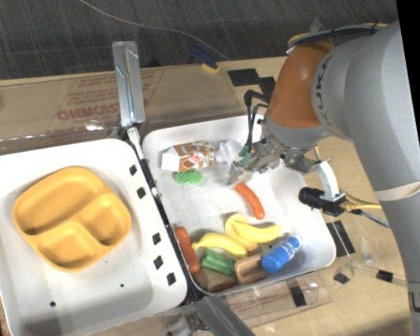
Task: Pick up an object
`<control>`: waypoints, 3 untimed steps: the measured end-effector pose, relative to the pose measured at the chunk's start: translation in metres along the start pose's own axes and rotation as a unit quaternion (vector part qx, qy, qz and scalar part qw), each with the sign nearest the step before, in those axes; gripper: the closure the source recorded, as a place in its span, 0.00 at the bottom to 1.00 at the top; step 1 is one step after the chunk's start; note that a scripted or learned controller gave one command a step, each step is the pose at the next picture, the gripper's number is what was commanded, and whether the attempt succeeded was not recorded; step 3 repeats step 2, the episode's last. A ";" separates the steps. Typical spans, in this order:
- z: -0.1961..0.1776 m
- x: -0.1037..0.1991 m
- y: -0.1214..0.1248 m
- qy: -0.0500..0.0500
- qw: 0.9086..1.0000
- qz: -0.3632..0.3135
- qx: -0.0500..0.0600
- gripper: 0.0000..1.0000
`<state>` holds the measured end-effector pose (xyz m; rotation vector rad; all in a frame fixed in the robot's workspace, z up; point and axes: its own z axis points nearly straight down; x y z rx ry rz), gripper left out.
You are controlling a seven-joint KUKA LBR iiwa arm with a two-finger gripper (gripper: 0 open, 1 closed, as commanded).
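Note:
The right bin point(282, 123) holds a heap of toy food. An orange carrot point(250, 199) lies near its middle, with yellow bananas point(247, 234) below it. A blue bottle point(280, 255), a green piece point(216, 263), a brown block point(248, 269) and an orange sausage point(186, 247) crowd the near edge. A green ridged item point(188, 178) and a printed wrapper point(191, 157) lie at the far left. My gripper point(246, 163) hangs low over the bin's far right part, just above the carrot's upper end. I see nothing held in it.
The left bin point(2, 262) carries a yellow divided tray point(70, 216). A metal clamp post point(128, 81) stands at the far end of the wall between the bins. The grey arm point(358, 98) covers the right side of the bench.

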<state>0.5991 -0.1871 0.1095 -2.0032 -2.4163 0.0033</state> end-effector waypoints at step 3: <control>-0.082 0.096 0.028 0.000 0.989 0.146 0.001 1.00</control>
